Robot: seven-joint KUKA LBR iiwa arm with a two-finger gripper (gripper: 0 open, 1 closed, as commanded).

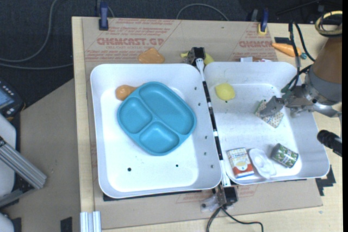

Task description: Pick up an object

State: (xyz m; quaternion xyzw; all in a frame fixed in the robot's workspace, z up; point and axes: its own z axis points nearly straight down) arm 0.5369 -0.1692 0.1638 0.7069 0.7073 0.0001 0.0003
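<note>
Right bin (pixel 304 168), upper middle: small crumpled packet (pixel 270 113), grey-silver with speckled print, lying just below-left of the gripper (pixel 280 101). Probably light and soft; thin foil or film by the look, likely to give under squeeze and to slip if pinched on a flat face. Best taken across the bunched middle, where folds offer some bulk. Edges too thin to trust.

Gripper low over the packet, touching or nearly so; whether apart, together or clamped cannot be told from this slant. No clear sight of the packet between the tips, so no hold claimed.

Other candidates, same bin, large to small: red-and-white carton (pixel 240 163) at the lower wall, stiff, boxy; green can (pixel 284 155), rigid, may roll; yellow lemon-like piece (pixel 224 91), smooth, rounded.

Left bin (pixel 109 133): blue divided tray (pixel 156 117), orange piece (pixel 124 92) beside it.
</note>
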